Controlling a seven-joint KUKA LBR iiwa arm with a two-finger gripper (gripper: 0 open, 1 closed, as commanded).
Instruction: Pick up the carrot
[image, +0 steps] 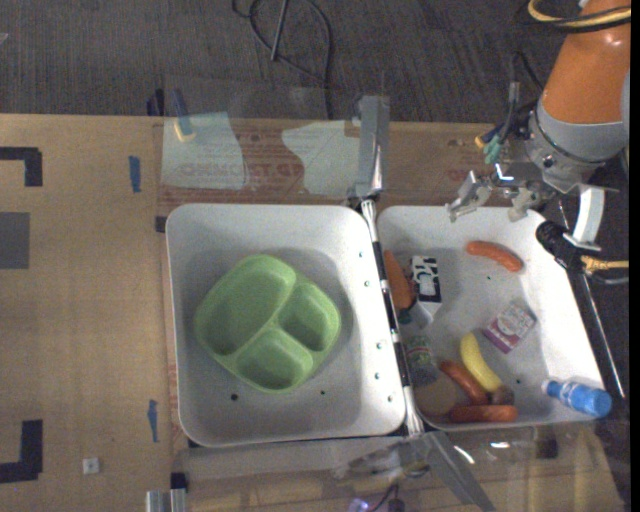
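Above the right bin's (560, 300) far edge, the gripper (495, 197) hangs open and empty. The carrot (399, 281) lies below and to its left, against the bin's left wall. Approach stage: next, travel over and descend.

Count on my surface (80, 300): two white bins, the left bin (200, 225) with one green divided tray (268, 322) of three compartments, the right bin (560, 320) with the loose items. In the right bin I tally one carrot (398, 280), one banana (478, 362), three sausages (far sausage (494, 255), near sausage (463, 381), front sausage (482, 412)), one bottle (578, 397), one small carton (509, 326), one black-and-white card (427, 278). One more small item by the divider, too indistinct to name.
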